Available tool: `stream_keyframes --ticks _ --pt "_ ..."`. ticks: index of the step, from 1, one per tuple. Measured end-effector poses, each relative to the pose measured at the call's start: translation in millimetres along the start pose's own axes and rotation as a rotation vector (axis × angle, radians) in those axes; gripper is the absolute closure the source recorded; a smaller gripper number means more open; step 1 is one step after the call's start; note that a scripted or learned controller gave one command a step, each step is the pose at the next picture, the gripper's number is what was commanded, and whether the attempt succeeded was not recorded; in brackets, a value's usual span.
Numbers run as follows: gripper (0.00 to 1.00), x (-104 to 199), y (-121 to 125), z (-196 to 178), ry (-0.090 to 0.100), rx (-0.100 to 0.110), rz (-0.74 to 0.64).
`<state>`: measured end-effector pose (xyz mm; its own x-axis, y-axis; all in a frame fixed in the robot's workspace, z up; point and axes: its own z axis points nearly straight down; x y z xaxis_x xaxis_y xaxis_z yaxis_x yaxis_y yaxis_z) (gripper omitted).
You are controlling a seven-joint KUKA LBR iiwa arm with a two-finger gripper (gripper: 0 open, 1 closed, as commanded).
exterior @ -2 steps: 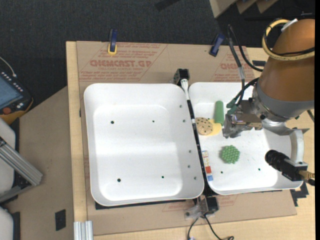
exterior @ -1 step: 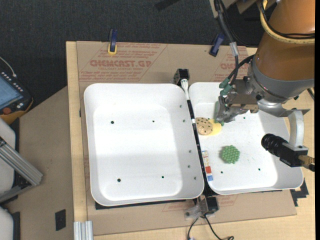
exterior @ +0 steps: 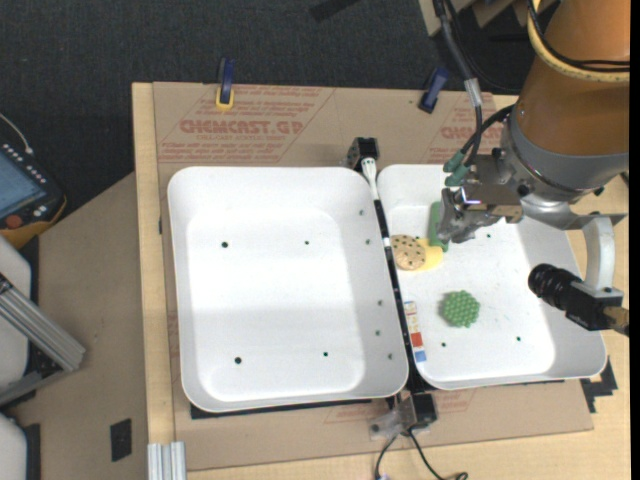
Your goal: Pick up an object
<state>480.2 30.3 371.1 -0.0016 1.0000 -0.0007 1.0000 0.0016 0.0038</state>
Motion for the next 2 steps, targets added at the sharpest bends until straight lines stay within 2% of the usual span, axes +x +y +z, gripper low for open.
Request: stream_keyframes --ticks 2 --pt "1.00 0.4 1.2 -20.0 -0.001 -0.004 -0.001"
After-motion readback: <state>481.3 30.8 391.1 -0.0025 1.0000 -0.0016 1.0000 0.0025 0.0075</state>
